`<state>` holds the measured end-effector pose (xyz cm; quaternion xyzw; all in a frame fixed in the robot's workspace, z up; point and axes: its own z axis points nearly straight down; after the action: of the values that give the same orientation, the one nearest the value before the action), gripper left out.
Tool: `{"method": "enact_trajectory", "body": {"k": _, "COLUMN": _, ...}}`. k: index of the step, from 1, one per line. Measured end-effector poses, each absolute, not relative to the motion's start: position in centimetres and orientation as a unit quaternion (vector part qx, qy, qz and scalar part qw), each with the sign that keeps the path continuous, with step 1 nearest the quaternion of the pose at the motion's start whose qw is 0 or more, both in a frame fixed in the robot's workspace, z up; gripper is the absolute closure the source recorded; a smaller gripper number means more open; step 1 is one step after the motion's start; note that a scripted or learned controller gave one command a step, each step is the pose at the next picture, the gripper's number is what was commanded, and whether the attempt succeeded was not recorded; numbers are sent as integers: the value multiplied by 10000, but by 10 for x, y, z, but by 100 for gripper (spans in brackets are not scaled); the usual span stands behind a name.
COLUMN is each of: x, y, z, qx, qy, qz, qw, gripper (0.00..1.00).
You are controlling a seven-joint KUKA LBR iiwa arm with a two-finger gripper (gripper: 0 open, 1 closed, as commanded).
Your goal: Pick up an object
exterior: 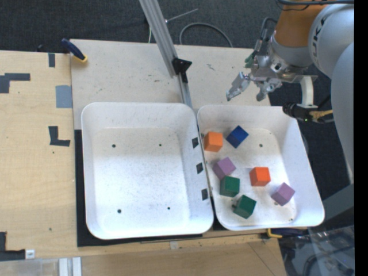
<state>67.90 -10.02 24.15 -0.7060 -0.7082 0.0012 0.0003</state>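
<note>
The right bin (299,148) holds several small cubes: an orange cube (213,141) and a blue cube (237,136) near its far left, a purple cube (225,167), a second orange cube (260,176), two green cubes (230,186) (245,205) and another purple cube (283,194). My gripper (248,91) hangs above the bin's far rim, higher than the cubes, open with its fingers spread and nothing between them.
The left bin (92,154) lies beside the right one, sharing a middle rim. A slanted metal bar (164,36) runs from the top down to the bins' junction. A cable loop (204,33) lies on the bench behind.
</note>
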Motion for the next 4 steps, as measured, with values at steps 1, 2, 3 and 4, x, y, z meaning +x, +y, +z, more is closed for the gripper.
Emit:
{"method": "enact_trajectory", "body": {"k": 1, "x": 679, "y": -99, "z": 252, "qx": -7054, "qy": -7089, "qz": 13, "qw": -1, "gripper": 100}}
{"method": "enact_trajectory", "body": {"k": 2, "x": 643, "y": -29, "z": 207, "qx": -7048, "qy": -7094, "qz": 18, "qw": 36, "gripper": 100}}
{"method": "enact_trajectory", "body": {"k": 3, "x": 595, "y": -40, "z": 297, "qx": -7071, "qy": -7071, "qz": -20, "qw": -25, "gripper": 100}}
{"method": "enact_trajectory", "body": {"k": 4, "x": 549, "y": -41, "z": 456, "qx": -7064, "qy": -7078, "qz": -30, "qw": -34, "gripper": 100}}
